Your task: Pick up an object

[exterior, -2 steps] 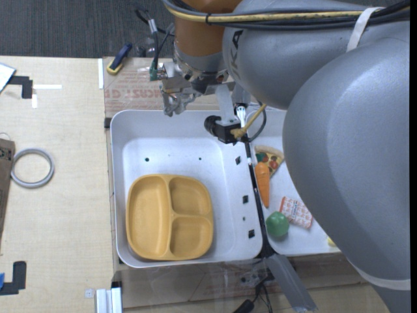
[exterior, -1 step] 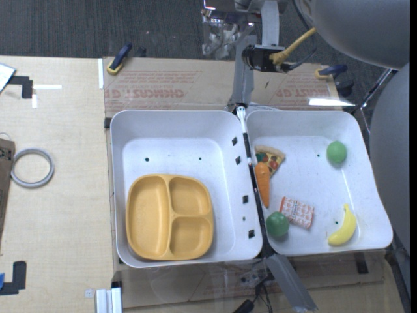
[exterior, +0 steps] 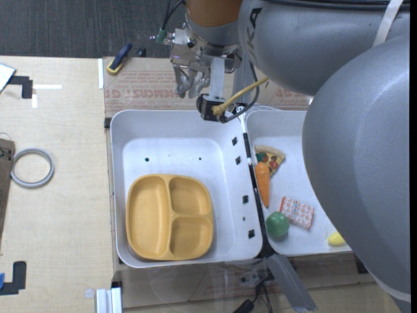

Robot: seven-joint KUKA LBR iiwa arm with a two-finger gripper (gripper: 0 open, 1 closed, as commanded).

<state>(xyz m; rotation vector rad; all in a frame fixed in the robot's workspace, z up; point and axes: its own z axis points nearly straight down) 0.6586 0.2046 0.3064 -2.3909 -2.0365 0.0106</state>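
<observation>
- The hand (exterior: 189, 83) hangs at upper centre of the frame, above the far rim of the left bin (exterior: 124, 175); nothing sits between its fingers, and whether they are spread or pressed together cannot be told.
- A yellow divided plate (exterior: 171, 216) lies in the lower part of the left bin.
- In the right bin (exterior: 293, 175), toward the centre of the frame: a pizza slice (exterior: 271, 158), an orange carrot (exterior: 262, 182) just below it, a green ball (exterior: 277, 224), a small red-and-white packet (exterior: 298, 212) and a yellow piece (exterior: 336, 239) at the arm's edge.
- The grey arm (exterior: 352, 109) fills the right of the frame, covering much of the right bin.
- On the desk (exterior: 65, 207) at left lies a tape ring (exterior: 30, 167).
</observation>
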